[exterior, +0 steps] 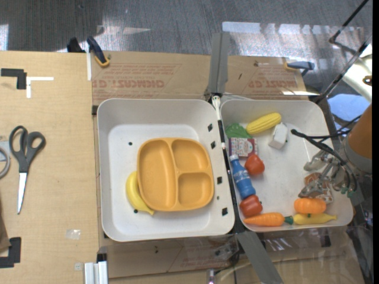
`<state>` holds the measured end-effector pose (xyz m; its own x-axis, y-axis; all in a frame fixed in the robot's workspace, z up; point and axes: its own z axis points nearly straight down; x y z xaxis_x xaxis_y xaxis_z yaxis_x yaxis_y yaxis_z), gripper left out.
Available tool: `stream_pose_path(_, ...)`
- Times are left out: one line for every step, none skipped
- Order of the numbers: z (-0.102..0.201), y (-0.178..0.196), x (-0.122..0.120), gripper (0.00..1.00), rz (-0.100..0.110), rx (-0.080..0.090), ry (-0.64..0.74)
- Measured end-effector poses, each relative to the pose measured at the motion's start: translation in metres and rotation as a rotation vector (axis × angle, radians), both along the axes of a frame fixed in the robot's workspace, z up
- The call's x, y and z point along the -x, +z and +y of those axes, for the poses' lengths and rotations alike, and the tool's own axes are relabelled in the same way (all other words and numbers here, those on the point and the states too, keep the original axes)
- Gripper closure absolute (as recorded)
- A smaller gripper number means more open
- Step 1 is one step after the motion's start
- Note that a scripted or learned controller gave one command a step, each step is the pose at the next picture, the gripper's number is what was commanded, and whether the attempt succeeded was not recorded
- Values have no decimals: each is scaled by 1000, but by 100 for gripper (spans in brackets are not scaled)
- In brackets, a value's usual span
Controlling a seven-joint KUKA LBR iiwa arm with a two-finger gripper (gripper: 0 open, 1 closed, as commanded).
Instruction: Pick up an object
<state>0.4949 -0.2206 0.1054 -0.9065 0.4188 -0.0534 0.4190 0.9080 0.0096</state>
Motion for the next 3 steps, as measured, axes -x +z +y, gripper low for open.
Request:
stream_pose_path(0,0,0,0,1,-1,-25)
stream_pose_path(-1,0,1,0,1,-2,-48)
stream_pose_path(-1,0,1,0,2,-4,-87)
